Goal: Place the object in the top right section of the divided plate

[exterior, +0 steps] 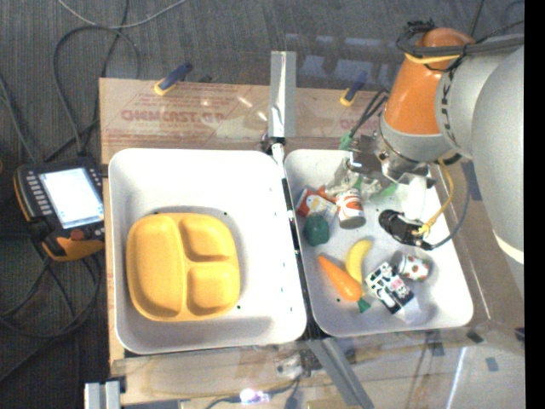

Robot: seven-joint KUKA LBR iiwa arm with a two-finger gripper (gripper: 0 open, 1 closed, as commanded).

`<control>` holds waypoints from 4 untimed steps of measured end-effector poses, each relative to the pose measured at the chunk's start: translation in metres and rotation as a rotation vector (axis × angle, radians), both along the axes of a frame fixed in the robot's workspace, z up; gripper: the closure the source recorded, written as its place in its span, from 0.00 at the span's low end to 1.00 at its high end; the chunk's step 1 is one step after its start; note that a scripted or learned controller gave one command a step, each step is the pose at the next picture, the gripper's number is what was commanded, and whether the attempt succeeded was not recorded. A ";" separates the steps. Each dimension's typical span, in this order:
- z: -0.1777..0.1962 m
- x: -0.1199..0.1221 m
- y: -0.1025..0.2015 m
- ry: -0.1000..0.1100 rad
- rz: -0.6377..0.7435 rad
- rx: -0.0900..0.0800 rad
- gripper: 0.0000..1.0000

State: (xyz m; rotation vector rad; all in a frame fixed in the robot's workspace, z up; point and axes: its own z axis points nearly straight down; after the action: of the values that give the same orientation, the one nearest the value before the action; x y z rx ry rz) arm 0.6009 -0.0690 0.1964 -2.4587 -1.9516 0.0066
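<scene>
From my station I see the two white bins side by side on the bench. In the left bin (119, 186) lies the yellow divided plate (182, 264), with nothing in any of its sections. The right bin (456, 301) holds the small things: a red and white can (349, 207), a dark green piece (317, 229), a banana (359, 258), an orange carrot (340, 279), a black and white patterned box (388, 286) and a small spotted round item (415, 267). The arm (426, 92) reaches into the back part of the right bin, and the gripper (366, 170) hangs just above the can and the red item beside it. I cannot tell if it is open or closed, because the wrist hides this part. A tablet (70, 196) lies on the floor, left of the bench.
</scene>
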 end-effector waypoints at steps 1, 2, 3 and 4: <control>0.002 -0.048 0.073 0.001 0.032 0.000 1.00; 0.021 -0.076 0.136 0.002 0.185 0.000 1.00; 0.007 -0.102 0.194 0.003 0.259 0.000 1.00; 0.008 -0.101 0.194 0.002 0.259 0.001 0.00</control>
State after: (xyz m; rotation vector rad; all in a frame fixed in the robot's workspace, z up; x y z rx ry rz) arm 0.4995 0.1250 0.2039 -2.1849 -2.2518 0.0087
